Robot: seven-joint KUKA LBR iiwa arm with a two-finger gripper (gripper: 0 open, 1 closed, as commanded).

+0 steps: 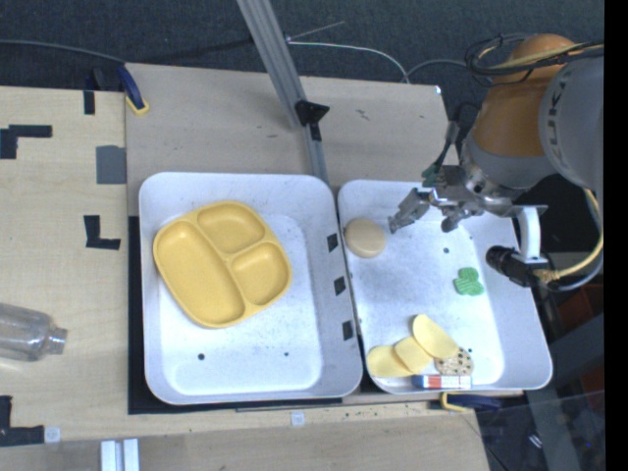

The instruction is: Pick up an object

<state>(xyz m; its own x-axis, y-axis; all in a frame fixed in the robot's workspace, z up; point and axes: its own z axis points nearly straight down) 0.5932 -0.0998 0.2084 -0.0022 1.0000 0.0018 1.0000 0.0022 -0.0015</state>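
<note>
My gripper [430, 214] hangs over the far part of the right bin [510, 302], its two fingers spread apart and open with nothing between them. A tan round ball [365, 237] lies just left of the left fingertip, near the bin's far left corner. A small green piece [469, 283] sits lower right of the gripper. Several pale yellow flat pieces [417, 349] and a speckled brown piece [454, 364] lie at the bin's near edge.
The left bin [177, 361] holds a yellow divided plate [222, 261]. A grey pole [278, 52] slants down to the far edge between the bins. A clear plastic bottle [27, 332] lies on the bench at the far left.
</note>
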